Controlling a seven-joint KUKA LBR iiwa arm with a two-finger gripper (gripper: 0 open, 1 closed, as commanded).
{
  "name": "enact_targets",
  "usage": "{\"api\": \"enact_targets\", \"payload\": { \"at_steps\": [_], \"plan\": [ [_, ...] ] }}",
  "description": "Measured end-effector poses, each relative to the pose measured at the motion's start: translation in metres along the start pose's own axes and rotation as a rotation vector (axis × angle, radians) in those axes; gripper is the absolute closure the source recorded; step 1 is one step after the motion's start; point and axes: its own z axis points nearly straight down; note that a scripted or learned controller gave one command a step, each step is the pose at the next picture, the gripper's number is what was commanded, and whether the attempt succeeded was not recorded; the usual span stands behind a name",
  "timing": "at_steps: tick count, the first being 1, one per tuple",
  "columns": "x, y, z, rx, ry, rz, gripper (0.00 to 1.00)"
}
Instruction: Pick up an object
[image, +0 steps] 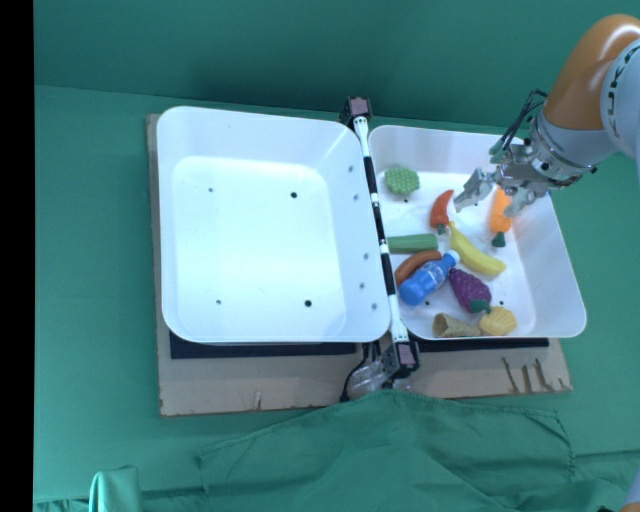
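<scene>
So the carrot is the thing closest to me right now: orange, with a little green tip at its lower end, lying near the right wall of the right bin. My gripper is parked right over its upper end with the jaws spread wide, one finger out to the left of it and the other on its right side. The carrot sits between them, but I'm not clamped on it and from this angle I can't say whether I'm actually touching it.

Just left of my left finger there's a small red and orange pepper, and further up-left a green, bumpy round thing. Below the carrot a banana runs diagonally, with a green cucumber to its left. Lower down: a sausage, a blue bottle, a bunch of purple grapes, a waffle cone and a yellow chunk beside it.

The left bin sits next door, touching along the middle divider, all of it on cardboard over green cloth.
</scene>
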Motion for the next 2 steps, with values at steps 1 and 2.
{"api": "enact_targets", "payload": {
  "at_steps": [1,2],
  "plan": [
    [0.002,0.004,0.029,-0.015,0.002,-0.005,0.00],
    [-0.001,0.004,0.018,-0.018,-0.003,-0.001,1.00]
  ]
}}
